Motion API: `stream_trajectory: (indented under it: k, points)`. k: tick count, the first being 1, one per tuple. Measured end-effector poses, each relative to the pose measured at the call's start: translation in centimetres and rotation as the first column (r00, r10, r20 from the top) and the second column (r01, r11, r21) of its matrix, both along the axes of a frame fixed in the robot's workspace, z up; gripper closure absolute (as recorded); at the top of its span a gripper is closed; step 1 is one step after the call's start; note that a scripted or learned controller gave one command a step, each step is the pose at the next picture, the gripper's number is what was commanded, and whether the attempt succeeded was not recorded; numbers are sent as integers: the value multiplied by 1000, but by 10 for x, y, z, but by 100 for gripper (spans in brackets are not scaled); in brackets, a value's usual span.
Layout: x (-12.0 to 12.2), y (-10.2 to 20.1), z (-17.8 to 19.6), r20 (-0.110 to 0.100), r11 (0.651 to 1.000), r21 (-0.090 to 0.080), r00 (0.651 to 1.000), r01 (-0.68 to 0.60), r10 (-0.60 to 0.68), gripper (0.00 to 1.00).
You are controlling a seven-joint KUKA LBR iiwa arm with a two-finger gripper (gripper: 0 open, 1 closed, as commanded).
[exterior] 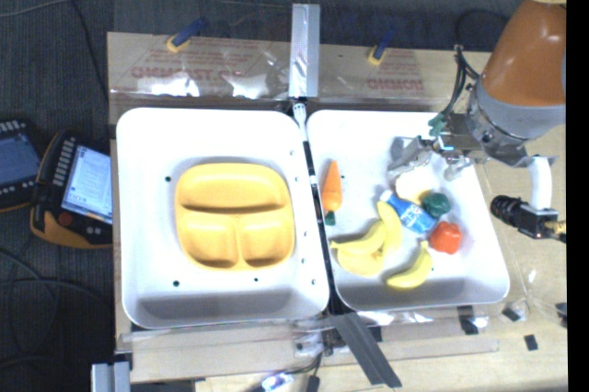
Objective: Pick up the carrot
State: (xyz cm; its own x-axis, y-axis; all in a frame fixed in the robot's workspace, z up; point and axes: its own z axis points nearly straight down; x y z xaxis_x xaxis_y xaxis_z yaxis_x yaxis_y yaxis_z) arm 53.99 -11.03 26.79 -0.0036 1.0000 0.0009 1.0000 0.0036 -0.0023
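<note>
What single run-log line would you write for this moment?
stage: approach | carrot: lying in right bin, by left wall | end effector: above bin's upper part, apart from carrot | grasp: none seen

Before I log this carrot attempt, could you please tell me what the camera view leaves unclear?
- Gripper: blurred and small in the camera view, so its state is unreadable.
- Carrot: its green end merges into shadow at the right bin wall.
- Blue item: too small to identify, partly overlapped by the bananas.
</note>
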Motion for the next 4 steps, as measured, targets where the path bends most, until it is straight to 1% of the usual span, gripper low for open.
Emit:
stream_trajectory:
  k: [1, 2, 3, 4]
  points:
    - [-8, 63, 47, 3, 947, -1, 947, -321, 321, 0]
    - [43, 89, 4, 3, 813, 0, 813, -582, 582, 0]
    - [35, 89, 47, 3, 673, -4, 673, -739, 739, 0]
    - [24, 86, 149, 4, 800, -4, 800, -600, 600, 0]
